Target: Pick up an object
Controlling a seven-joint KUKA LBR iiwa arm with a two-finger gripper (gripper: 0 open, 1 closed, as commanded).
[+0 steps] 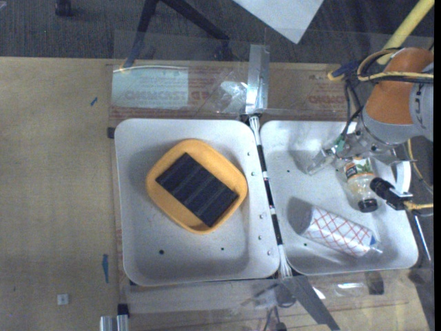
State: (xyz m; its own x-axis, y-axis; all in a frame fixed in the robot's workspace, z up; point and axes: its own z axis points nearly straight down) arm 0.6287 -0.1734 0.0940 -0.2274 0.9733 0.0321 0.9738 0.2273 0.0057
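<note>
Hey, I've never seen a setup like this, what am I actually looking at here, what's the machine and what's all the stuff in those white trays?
This is one picture from a camera fixed above a workbench, looking down at a slant. The machine is a robot arm, grey with an orange band, reaching in from the right side of the picture. Its gripper, the part that grasps, is down in the right bin; I cannot tell whether it holds anything. Its job is to pick up an object. The left bin holds a yellow tray-like object with a dark ribbed panel on top. The right bin holds a small bottle with a dark cap just below the gripper, and a white packet with a red grid pattern nearer the front.
</note>
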